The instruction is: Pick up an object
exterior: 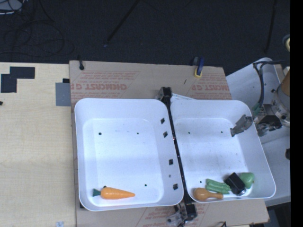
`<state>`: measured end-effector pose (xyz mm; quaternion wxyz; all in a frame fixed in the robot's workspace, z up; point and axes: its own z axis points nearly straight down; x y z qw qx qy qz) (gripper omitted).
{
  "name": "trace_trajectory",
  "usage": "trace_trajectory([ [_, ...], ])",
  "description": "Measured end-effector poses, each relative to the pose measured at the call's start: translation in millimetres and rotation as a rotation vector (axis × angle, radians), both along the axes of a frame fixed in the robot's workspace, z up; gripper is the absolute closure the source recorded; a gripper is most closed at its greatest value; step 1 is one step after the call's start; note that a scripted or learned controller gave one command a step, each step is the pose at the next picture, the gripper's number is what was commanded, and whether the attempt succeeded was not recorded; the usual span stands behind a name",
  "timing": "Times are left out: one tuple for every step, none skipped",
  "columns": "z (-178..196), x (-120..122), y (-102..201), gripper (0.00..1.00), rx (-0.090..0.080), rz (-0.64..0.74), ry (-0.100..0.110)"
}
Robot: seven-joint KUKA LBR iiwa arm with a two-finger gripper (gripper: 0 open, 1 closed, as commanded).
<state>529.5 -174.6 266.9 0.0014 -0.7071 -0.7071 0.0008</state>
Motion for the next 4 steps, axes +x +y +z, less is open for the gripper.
trace_trajectory([
  [206.2,43.2,-34.8,0.00,-0.009,0.004,-0.020],
  [-77.9,88.4,-24.2,0.00,0.004,0.004,0.013],
  [-174.6,113.4,47.9,0.00,0.004,0.007,0.006],
  [-72.7,116.7,124.4,0.00,0.002,0.009,-0.010],
])
